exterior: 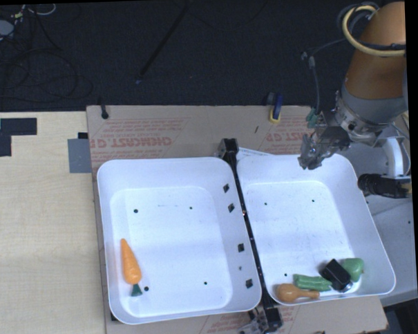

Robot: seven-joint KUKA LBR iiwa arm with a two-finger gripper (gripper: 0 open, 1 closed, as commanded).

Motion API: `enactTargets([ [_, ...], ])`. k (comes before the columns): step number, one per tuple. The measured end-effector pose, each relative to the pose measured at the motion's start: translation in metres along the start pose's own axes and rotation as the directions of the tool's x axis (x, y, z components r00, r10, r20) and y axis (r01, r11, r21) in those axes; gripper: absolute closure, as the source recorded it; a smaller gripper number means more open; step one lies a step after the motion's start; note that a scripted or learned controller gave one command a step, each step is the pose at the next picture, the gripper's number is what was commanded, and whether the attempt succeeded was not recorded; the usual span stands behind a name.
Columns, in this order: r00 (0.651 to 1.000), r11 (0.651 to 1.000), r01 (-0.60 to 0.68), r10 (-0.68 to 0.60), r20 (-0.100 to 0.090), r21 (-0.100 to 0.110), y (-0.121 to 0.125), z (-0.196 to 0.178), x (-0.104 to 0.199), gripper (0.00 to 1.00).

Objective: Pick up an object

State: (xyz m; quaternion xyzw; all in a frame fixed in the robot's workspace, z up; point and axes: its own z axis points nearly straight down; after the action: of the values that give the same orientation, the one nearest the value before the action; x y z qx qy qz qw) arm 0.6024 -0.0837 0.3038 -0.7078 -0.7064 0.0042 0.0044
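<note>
An orange toy carrot (130,264) with a dark green stub lies near the front left corner of the left bin (164,177). In the right bin (296,193), along the front edge, several small things lie together: a tan pear-shaped piece (295,293), a green elongated piece (312,282), a black block (335,274) and a light green piece (353,266). My gripper (312,155) hangs over the back right corner of the right bin, far from those objects, with nothing visibly in it.
A black divider strip (240,224) runs between the two bins. Both bins sit on a cardboard sheet (166,133) over the wooden bench. A blue and yellow clamp (275,108) stands at the cardboard's back edge. Cables lie on the dark area behind.
</note>
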Motion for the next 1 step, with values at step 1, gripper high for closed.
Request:
enactTargets([
  [1,1.0,1.0,-0.006,0.006,0.002,0.0,0.0106,0.1127,-0.1037,1.0],
])
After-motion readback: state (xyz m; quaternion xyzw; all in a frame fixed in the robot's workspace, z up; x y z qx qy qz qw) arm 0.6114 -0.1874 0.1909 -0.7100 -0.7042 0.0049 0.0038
